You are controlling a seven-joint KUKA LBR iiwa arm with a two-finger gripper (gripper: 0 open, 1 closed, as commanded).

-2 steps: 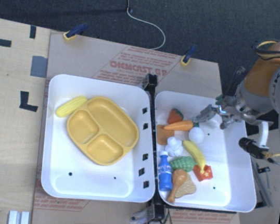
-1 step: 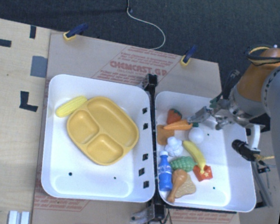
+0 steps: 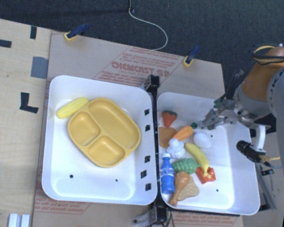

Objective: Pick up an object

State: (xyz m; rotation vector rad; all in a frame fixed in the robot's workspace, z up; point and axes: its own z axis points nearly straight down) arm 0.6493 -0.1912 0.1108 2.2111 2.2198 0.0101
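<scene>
Two bins share the bench; the gripper (image 3: 208,122) (claw state unclear) hovers at two o'clock from the egg (image 3: 202,140), probably light, smooth, best pinched mid-body.

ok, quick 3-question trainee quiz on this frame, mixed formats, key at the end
1. True or false: the yellow plastic corn cob lies in the same bin as the yellow three-compartment tray.
2. The gripper hovers over which bin? A) left B) right
3. Fill in: the blue toy bottle lies against the bin's ___ wall, by the divide.

Key: 1 true; 2 B; 3 left
</scene>
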